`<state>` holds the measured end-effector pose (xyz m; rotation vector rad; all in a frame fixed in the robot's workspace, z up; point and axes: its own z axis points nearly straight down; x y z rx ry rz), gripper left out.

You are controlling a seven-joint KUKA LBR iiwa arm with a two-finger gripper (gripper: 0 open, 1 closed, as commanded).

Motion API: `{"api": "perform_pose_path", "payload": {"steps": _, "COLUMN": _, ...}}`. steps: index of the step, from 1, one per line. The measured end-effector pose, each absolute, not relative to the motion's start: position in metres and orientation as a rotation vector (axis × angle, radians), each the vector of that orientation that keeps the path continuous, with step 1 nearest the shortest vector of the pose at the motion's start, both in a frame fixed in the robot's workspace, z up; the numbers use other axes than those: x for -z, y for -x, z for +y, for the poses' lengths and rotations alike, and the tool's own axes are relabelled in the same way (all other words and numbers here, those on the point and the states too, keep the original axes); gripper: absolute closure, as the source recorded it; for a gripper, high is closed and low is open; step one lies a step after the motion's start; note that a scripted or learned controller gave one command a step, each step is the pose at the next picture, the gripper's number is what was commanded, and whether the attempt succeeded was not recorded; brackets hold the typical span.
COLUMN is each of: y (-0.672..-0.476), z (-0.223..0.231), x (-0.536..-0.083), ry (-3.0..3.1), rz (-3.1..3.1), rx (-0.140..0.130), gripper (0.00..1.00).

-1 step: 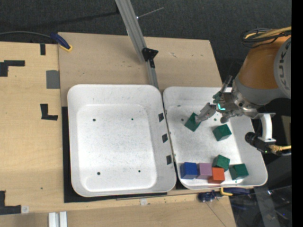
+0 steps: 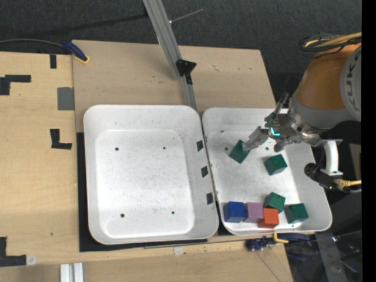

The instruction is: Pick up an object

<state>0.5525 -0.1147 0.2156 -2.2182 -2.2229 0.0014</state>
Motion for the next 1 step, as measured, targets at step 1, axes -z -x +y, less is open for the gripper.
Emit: {"api": "perform_pose_path", "payload": {"steps": 1, "y": -0.5588, "z": -0.1205, "x": -0.1643, "ry": 2.218, "rz": -2.219, "rx": -0.008, "gripper": 0.0}}
